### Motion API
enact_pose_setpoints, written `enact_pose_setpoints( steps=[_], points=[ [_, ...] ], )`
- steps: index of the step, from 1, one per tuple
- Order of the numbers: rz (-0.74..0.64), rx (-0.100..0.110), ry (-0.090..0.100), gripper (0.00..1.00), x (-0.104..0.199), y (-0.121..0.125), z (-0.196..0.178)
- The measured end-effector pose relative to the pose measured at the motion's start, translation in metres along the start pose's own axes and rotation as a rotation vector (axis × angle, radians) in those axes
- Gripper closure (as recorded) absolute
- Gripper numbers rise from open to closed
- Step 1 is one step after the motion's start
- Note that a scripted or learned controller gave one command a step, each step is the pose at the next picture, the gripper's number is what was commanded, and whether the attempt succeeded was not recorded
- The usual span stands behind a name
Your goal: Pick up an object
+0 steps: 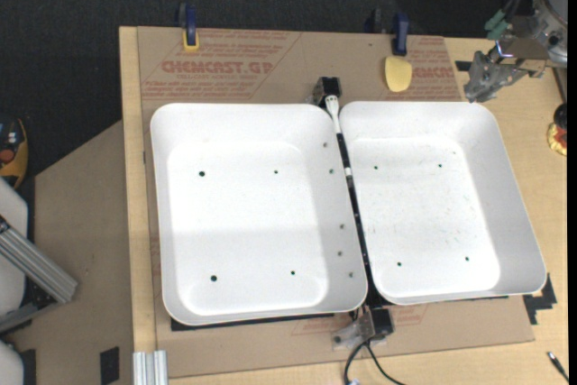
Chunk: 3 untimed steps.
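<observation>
Two shallow white bins sit side by side on the cardboard-covered bench: left bin [180,221], right bin [514,221]. Nothing lies loose in either one, just small dark dots on the floors that look like fixed holes or marks. A black strip runs along the seam between them.

The gripper [485,77] is up at the bench's far right corner, beyond the right bin's far right corner, hanging off the grey wrist that enters from the right. Too small and cluttered there to read; cannot tell whether it is released or clenched, and nothing is visibly grasped.

Only candidate object: a small pale yellow item [398,73], sitting on the cardboard just past the right bin's far edge, directly under a blue clamp [400,33]. A second blue clamp [187,24] stands at the far left edge.

Judgement: the pick has not started; the arm is parked clear. To do it well, confirm a target first. If the yellow item is it, approach from above, centre on it, and keep off the clamp and the bin rim. It may well be part of the clamp, in which case there is nothing pickable and a descent into a bin would likely close on air.
</observation>
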<state>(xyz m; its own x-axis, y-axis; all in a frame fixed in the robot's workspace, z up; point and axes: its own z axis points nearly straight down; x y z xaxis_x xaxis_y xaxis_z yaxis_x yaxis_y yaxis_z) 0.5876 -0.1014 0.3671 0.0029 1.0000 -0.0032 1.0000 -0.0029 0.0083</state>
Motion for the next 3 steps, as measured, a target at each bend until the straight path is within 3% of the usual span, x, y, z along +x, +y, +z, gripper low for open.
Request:
enact_pose_setpoints(
  steps=[1, 2, 3],
  points=[
    [-0.013, 0.014, 0.007, 1.00, 0.096, 0.060, 0.080],
    [-0.004, 0.003, 0.003, 1.00, 0.091, 0.034, 0.037],
    [-0.008, 0.011, 0.004, 1.00, 0.147, 0.079, 0.120]
  ],
)
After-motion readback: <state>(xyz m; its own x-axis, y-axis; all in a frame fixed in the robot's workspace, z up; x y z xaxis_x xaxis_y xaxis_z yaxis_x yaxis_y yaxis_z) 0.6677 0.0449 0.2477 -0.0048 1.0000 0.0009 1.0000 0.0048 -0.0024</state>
